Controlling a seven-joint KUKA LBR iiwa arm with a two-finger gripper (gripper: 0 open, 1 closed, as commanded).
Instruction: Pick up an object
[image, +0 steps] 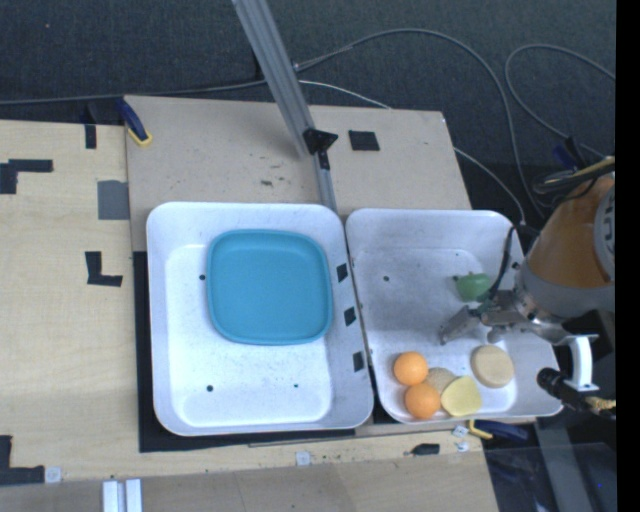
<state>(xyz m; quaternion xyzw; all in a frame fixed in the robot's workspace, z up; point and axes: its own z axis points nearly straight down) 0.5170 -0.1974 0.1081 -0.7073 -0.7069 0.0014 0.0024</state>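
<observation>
My gripper (467, 334) hangs low over the right bin (400, 250), open, with nothing between its fingers. A small green object (472, 286) lies just behind it, partly hidden by the wrist. In front of the gripper, at the bin's near side, sit two orange balls (410, 368) (423, 401), a yellow piece (461, 396), a beige round piece (492, 366) and a tan piece (439, 379) tucked between them. The beige piece lies closest to the gripper, a little to its front right.
The left bin (175, 330) holds a blue square plate (268, 286). A grey metal bar (290, 90) slants down from the back to the ridge between the bins. The arm's orange band (575, 240) rises at the right edge. Cables lie behind the bench.
</observation>
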